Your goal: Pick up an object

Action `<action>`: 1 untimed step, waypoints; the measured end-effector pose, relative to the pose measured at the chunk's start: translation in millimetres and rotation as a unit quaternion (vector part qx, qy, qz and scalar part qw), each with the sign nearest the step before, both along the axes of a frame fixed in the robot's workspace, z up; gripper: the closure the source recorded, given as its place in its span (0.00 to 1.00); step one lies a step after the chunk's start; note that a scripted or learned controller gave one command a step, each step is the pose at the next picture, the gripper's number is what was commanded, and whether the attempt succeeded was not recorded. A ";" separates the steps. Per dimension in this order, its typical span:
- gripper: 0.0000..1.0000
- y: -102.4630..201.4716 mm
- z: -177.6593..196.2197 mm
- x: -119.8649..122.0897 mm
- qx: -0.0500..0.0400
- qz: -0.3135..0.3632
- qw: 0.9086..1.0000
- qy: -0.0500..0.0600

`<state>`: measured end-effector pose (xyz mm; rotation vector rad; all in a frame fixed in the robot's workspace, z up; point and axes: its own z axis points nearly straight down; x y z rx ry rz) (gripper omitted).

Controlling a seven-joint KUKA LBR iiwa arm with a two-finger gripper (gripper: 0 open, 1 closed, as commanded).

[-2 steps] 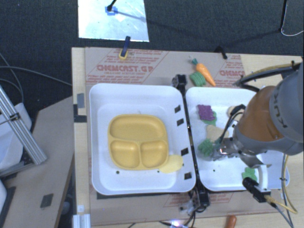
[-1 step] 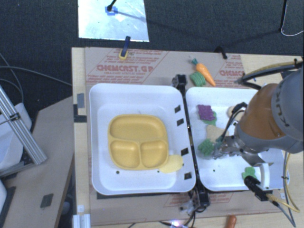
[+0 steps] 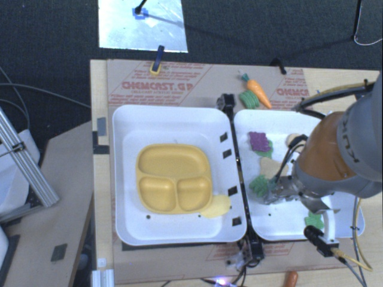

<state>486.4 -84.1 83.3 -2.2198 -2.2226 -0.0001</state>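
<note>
My gripper [image 3: 270, 195] is down in the right bin [image 3: 281, 229], reaching in from the right under the grey and orange arm. It sits right beside a green leafy toy [image 3: 258, 186], which touches its tip. A purple grape bunch [image 3: 260, 141] lies further back in the same bin. A pale piece [image 3: 270, 169] lies between them, and a cream round object [image 3: 293, 140] rests near the arm. A small green item [image 3: 313, 221] lies at the bin's front right.
The left bin [image 3: 128, 130] holds a yellow divided plate [image 3: 174, 178] and a yellow lump [image 3: 217, 206] at its front right. Behind the bins lie a toy carrot [image 3: 259, 91] and a green piece [image 3: 248, 99] on the cardboard. Black clips join the bins.
</note>
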 end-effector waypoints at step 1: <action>1.00 -1.7 14.5 0.7 0.000 0.001 1.000 -0.001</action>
